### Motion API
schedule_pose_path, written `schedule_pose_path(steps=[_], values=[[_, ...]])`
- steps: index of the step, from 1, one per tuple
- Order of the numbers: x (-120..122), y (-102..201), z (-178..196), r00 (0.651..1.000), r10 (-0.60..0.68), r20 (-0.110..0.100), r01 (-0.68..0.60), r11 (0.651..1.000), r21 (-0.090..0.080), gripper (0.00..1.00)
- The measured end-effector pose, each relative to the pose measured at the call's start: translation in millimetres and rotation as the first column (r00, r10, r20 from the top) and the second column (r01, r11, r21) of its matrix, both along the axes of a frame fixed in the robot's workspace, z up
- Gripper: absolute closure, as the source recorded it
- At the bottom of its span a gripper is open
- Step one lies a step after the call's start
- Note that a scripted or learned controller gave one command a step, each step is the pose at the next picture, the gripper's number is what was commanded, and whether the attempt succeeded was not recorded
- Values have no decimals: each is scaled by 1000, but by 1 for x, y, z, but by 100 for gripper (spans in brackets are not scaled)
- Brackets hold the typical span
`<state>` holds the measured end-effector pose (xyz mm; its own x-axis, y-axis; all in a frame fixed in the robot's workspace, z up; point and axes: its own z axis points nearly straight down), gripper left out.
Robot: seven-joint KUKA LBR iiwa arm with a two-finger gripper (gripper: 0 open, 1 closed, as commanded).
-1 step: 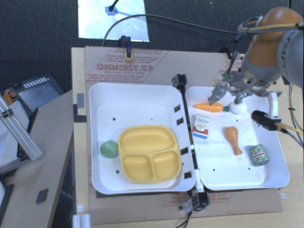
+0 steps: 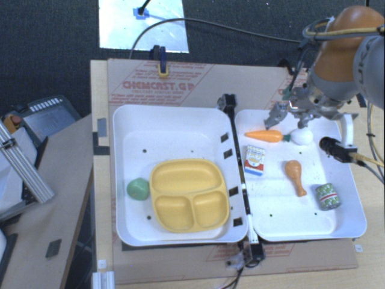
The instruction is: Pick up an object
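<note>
My gripper hangs open over the back of the right bin, its two fingers spread apart with nothing between them. Just below it lie an orange carrot and a white egg-shaped object, side by side. A small red, white and blue carton sits near the bin's left wall. A tan chicken drumstick lies mid-bin, and a green patterned can rests at the right front.
The left bin holds a yellow divided plate and a green ball beside it. A black divider runs between the bins. Cables trail along the right bin's far right side.
</note>
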<state>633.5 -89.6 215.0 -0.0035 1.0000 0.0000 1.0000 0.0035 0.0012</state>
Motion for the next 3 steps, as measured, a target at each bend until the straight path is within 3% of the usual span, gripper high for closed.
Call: schedule_pose_path(steps=[2, 3], values=[[12, -3, -100, 1000, -1, -4, 1, 1000, 0, 0], [15, -3, -126, 1000, -4, 5, 4, 1000, 0, 0]])
